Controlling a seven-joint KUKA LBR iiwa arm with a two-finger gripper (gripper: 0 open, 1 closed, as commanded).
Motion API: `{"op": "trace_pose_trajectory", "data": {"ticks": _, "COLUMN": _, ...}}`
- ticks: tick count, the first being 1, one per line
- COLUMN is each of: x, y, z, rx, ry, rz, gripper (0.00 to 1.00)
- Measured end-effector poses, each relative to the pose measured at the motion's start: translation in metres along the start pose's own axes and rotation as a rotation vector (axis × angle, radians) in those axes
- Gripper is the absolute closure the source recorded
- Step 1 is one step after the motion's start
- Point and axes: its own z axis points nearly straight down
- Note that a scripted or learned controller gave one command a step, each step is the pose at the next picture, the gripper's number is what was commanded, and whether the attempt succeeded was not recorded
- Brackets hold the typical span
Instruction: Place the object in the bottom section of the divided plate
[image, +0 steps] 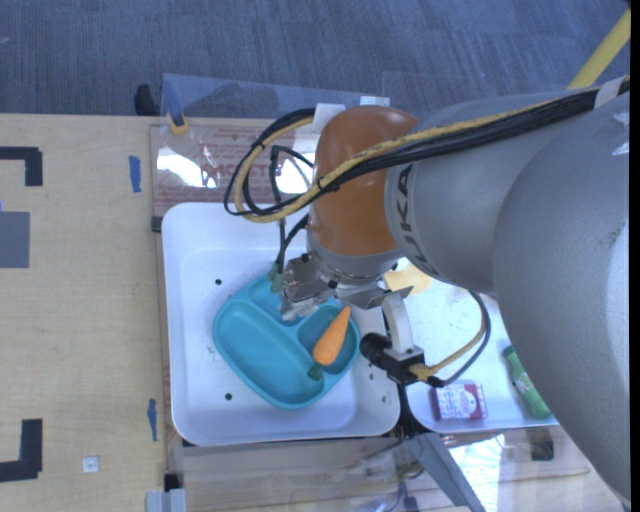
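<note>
Below-right of fingers, carrot lies in blue divided plate; finger opening indiscernible.

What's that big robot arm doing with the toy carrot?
The grey robot arm with the orange band reaches over the left white bin. A blue divided plastic plate lies in that bin, and a small orange toy carrot rests in one of the plate's smaller sections. The arm's wrist hangs just above the plate, close to the carrot.

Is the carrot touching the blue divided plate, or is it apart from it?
Touching. The camera view shows the carrot lying inside the right section of the blue divided plate, its green end down against the plate's rim.
</note>
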Motion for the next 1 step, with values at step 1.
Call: {"op": "trace_pose_trajectory", "data": {"ticks": 1, "x": 0.0079, "y": -0.0022, "z": 0.0091, "rx": 0.003, "ry": 0.002, "rz": 0.022, "gripper": 1.00}}
